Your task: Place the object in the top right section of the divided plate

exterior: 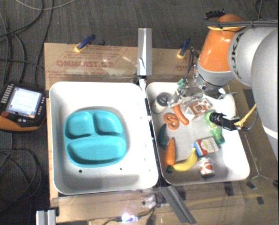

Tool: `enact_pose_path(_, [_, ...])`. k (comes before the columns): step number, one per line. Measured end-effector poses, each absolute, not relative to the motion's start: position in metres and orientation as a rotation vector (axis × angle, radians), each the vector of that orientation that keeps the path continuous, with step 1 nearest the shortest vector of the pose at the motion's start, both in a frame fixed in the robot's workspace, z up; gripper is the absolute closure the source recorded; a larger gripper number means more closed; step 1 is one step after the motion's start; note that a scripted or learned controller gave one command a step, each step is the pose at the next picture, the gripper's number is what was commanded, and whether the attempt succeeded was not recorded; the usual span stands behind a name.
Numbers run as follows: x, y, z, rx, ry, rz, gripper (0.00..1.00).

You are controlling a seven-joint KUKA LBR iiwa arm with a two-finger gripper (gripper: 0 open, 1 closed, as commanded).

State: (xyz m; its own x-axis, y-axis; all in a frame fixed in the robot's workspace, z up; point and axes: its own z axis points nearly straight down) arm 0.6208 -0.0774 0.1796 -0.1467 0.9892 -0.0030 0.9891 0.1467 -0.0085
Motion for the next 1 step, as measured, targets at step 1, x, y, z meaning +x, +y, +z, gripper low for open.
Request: enact_pose_path(1, [0.6401,-0.0063,0.1792,-1.936,-2.468,0.010,1.00])
